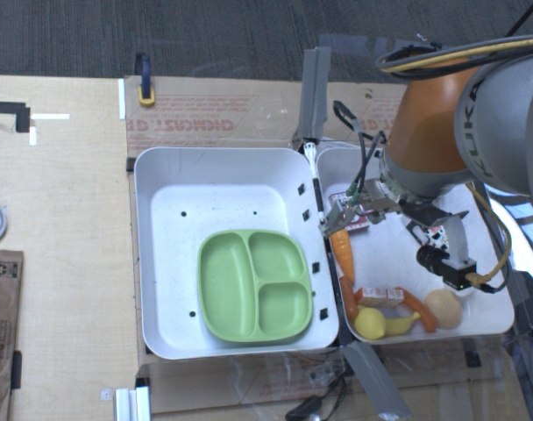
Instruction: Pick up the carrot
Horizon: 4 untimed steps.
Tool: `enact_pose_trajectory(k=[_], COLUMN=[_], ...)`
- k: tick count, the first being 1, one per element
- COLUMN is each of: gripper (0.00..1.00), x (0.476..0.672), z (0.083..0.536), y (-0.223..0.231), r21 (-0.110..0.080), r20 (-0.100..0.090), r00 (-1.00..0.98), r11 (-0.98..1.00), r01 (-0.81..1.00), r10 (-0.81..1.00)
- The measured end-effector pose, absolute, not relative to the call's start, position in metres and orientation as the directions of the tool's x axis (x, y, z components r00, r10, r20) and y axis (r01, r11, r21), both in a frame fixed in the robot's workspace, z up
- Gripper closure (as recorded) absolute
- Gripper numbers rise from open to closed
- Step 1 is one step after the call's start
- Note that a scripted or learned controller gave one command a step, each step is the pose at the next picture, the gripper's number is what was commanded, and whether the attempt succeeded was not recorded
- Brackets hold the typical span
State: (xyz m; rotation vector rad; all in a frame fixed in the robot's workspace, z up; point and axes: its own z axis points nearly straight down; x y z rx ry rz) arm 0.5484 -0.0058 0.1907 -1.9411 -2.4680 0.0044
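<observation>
The long orange tapered carrot (pixel 341 254) lay against the right white plastic bin's (pixel 493 327) left wall, looking light, stiff and smooth, best pinched mid-length, with the grey gripper (pixel 347 210) just above its top end.

You're looking at the divided plate (pixel 253 285) sitting in the left bin (pixel 161 235), the carrot (pixel 342 254) lying along the right bin's (pixel 486 323) left wall, the gripper (pixel 347 216) hovering just behind it
</observation>
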Motion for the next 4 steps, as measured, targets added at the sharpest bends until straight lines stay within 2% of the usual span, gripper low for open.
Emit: enact_pose_trajectory(k=[2, 3, 4], gripper=[0.0, 0.0, 0.0], x=[0.548, 0.592, 0.528], z=[0.191, 0.191, 0.191], y=[-0.006, 0.01, 0.019], r21=[-0.003, -0.001, -0.004], r20=[0.0, -0.002, 0.0], r00=[-0.236, -0.372, -0.212], r11=[0.236, 0.372, 0.212], r01=[0.972, 0.928, 0.977], r10=[0.972, 0.928, 0.977])
